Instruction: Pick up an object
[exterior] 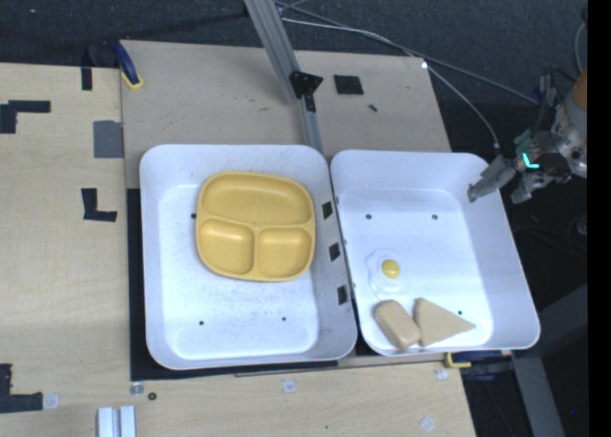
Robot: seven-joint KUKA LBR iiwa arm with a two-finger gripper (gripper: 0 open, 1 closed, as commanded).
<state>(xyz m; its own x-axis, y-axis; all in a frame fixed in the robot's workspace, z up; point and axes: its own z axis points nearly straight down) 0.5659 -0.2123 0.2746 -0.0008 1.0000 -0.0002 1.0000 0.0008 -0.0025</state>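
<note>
- Pale wooden worktop (pixel 57 235) fills the left and lower frame, bearing two shallow white bins side by side; dark floor and loose cables lie beyond it at the top.
- Left white bin (pixel 162 330) holds one yellow moulded plastic tray with three compartments (pixel 255 225), lying in the bin's upper half.
- Right white bin (pixel 496 244) holds three small items grouped at its lower edge: a round white-and-yellow fried-egg toy (pixel 389 268), a tan bread-roll-shaped piece (pixel 396 323) and a tan wedge-shaped piece (pixel 441 321) just beside the roll.
- Gripper (pixel 501 182) sits at the right of the frame, over the upper right rim of the right bin, on the arm reaching in from the right.
- Fingers: two dark prongs appear slightly parted with nothing between them; nothing is held.
- Key relation: the three small items lie down and to the left of the fingers, well apart from them; the egg toy is nearest.
- Roll's long axis runs from upper left to lower right.
- Judgement: no grasp begun; the approach to any object is yet to be made.
</note>
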